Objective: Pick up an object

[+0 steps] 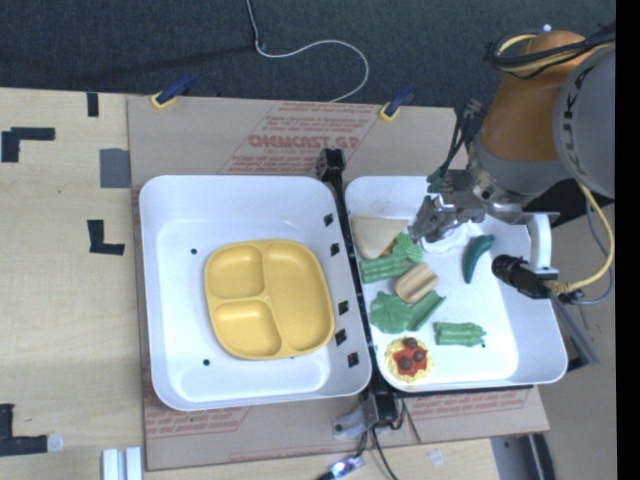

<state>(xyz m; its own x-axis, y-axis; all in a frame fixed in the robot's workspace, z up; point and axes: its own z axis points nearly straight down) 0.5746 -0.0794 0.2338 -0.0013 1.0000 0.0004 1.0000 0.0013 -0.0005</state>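
My gripper (430, 224) hangs over the back middle of the right bin (535, 353), its dark fingers pointing down just above a green leafy piece (392, 264) and beside a tan wedge (374, 234). Nothing shows between the fingers. Below it lie a tan bread roll (416, 285), a larger green leaf (402, 313), a small green pepper-like piece (459, 334), a curved green pod (475, 255) and a small pizza (408, 358).
The left bin (170, 268) holds a yellow divided plate (268, 298). A black clip divider (340, 258) runs between the bins. A black fitting with cables (525, 274) sticks out over the right bin's right side. Cardboard lies beneath both bins.
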